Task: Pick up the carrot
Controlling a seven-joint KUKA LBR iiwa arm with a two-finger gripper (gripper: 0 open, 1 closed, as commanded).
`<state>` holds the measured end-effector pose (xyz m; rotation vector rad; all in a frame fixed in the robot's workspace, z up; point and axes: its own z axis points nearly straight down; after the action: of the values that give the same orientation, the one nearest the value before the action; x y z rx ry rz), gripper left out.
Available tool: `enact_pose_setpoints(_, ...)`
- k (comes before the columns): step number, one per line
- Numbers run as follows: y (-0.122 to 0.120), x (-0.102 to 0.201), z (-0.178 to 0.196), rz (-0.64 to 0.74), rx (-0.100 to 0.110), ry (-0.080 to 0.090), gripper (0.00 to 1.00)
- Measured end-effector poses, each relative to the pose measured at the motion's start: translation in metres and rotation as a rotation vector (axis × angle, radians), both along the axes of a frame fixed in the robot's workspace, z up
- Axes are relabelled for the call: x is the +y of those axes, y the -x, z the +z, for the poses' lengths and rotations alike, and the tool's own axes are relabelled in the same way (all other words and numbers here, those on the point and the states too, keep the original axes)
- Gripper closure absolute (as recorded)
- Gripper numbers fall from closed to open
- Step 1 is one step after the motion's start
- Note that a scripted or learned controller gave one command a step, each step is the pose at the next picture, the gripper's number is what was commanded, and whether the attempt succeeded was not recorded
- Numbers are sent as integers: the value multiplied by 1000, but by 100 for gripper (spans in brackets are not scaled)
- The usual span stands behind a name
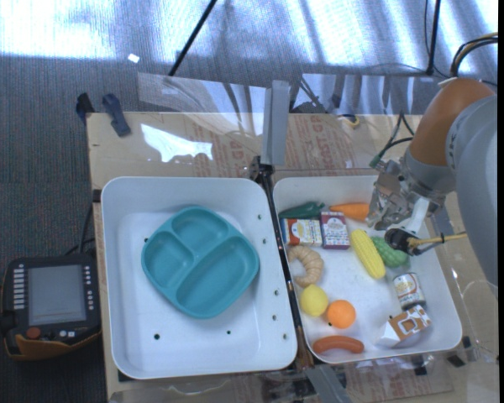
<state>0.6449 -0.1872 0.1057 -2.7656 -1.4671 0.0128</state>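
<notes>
camera view: the gripper (385,212) hovers just right of the carrot (349,211), which lies near the far edge of the right bin (450,309), beside a green pepper (301,210). whether the fingers are apart cannot be told. a clean pick likely needs the fingers centred over the carrot's thick middle, straddling it crosswise. the carrot is small, orange, tapered, smooth.
</notes>
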Motion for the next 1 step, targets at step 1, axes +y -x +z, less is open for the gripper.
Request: enact_pose_setpoints(1, 0, 1, 0, 1, 1, -1, 0)
